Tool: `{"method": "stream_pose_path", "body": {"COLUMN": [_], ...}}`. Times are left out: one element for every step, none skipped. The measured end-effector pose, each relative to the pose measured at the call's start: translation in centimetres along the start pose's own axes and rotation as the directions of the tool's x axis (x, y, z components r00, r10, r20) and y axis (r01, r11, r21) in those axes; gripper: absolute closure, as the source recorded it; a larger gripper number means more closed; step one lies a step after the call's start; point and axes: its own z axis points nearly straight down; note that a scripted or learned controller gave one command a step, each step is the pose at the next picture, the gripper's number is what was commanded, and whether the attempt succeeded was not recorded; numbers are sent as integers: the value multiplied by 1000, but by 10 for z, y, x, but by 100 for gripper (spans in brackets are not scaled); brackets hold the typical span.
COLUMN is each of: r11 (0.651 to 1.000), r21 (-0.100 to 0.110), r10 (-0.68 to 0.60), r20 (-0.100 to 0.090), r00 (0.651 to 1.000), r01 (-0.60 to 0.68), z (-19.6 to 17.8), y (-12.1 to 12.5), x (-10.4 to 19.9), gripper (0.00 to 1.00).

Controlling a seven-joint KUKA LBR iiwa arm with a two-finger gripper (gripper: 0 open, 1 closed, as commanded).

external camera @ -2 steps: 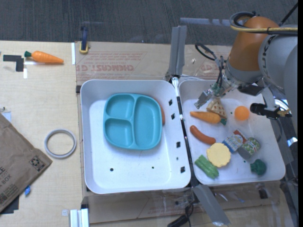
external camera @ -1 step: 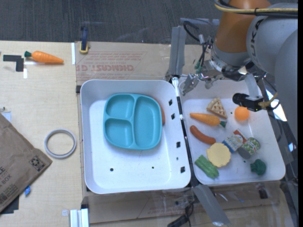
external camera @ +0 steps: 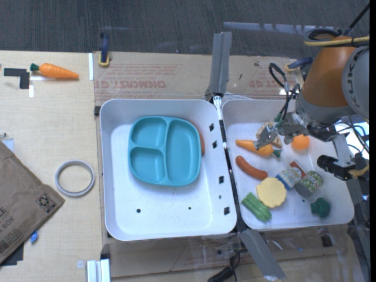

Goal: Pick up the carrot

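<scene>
An orange carrot (external camera: 251,146) lies in the right bin (external camera: 338,216), near its upper left part, tip pointing left. My gripper (external camera: 268,136) hangs right over the carrot's thick right end, close to it or touching it. Whether it grips the carrot cannot be made out. A second carrot (external camera: 56,71) with a green top lies on the bench at the far left, outside both bins.
The right bin also holds an orange ball (external camera: 301,142), a red sausage (external camera: 251,167), a yellow round piece (external camera: 272,192), a green vegetable (external camera: 256,207), a can (external camera: 309,181) and more. The left bin (external camera: 117,216) bears a blue divided plate (external camera: 164,150). A tape ring (external camera: 74,177) lies left.
</scene>
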Motion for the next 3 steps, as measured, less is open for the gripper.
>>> {"method": "stream_pose_path", "body": {"r11": [979,979,872], "r21": [0,1,2], "r10": [202,205,490], "r20": [-2,-1,-1], "r00": [979,979,872], "r01": [-202,-205,-490], "z": [55,46,28], "y": [1,1,-45], "x": [10,9,15], "gripper": [0,100,100]}}
